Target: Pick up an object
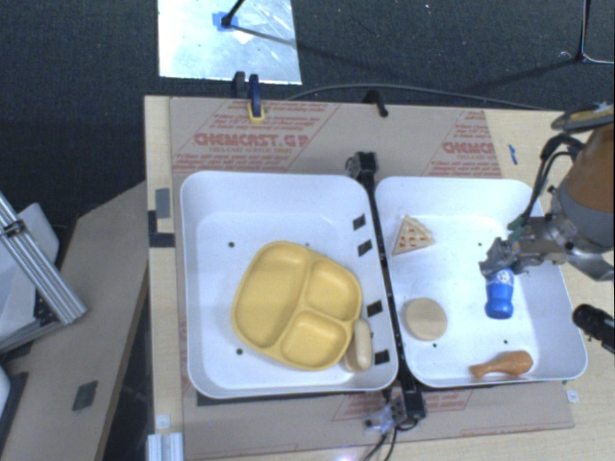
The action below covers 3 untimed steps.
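Trouble from here would be the small blue bottle (499, 295) tipping or squirting sideways if I close off-centre on its cap, since my fingers (506, 257) sit right on top of it in the right bin (553, 349) and I cannot tell whether they are spread or clenched. Around that bottle I count one triangular wafer (413, 235), one tan round disc (424, 318) and one drumstick-shaped toy (503, 363). Further off, the left bin (207, 257) holds one yellow divided plate (297, 304) and one pale bread roll (359, 344).
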Available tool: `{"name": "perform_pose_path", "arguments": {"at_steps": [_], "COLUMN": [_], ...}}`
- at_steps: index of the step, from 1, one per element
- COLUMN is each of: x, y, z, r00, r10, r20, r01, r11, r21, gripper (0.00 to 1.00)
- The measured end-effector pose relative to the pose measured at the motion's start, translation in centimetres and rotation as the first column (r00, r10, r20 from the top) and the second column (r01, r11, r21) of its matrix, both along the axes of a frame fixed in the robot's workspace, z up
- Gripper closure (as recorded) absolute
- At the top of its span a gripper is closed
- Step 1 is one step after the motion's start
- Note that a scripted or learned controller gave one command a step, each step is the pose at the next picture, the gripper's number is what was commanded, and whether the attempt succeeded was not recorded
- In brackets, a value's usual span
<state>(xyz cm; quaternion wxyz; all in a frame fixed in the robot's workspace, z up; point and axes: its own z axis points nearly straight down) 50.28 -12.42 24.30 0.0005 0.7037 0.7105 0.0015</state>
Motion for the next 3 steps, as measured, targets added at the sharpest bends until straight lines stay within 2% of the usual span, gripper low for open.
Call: {"name": "perform_pose_path", "arguments": {"at_steps": [3], "x": [1.7], "y": [17.9], "z": [0.8], "r00": [1.0], "r10": [0.002], "r20": [-0.001], "r01": [-0.002], "r11": [1.0], "r21": [0.001], "gripper": [1.0]}}
